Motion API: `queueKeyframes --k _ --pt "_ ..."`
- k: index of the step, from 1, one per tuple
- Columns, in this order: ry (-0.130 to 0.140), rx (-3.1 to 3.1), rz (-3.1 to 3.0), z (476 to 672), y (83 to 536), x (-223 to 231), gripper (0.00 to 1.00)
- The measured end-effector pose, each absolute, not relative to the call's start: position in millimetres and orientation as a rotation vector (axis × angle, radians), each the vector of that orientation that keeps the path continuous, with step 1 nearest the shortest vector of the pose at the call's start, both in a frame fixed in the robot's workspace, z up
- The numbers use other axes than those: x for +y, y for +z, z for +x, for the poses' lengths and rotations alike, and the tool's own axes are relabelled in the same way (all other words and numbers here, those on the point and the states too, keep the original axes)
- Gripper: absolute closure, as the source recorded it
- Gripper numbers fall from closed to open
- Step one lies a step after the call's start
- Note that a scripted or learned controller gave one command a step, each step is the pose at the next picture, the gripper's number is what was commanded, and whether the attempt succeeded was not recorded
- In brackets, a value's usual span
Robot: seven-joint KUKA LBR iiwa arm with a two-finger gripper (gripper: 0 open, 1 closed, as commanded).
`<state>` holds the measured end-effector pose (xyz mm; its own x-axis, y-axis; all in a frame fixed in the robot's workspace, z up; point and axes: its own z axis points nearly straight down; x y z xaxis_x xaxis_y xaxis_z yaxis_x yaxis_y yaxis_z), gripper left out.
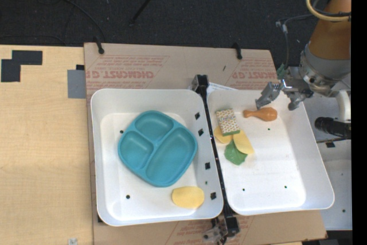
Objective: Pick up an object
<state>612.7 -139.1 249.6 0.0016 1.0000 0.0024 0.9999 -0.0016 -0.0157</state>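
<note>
Yellow lump (187, 197) lies in the left bin (109, 209); spread tool (281, 99) hovers near what may be a drumstick (261, 115).

This looks like a robotics lab, not a home or kitchen. A grey and orange arm (330, 37) reaches in from the right over two white bins (97, 123) set on printed cardboard (155, 69). Loose cables (86, 3) trail over dark carpet (200, 3) at the far side, a bare wooden bench (40, 152) sits left, and the food pieces are plastic toys (234, 137).
</note>
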Motion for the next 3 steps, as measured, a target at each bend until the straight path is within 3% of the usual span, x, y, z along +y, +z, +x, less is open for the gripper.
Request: queueKeyframes --k 1,3 --pt "0.003 -2.22 -2.219 614.9 257 -139 0.0" --pt "0.006 -2.218 -2.217 619.5 163 -141 0.0"
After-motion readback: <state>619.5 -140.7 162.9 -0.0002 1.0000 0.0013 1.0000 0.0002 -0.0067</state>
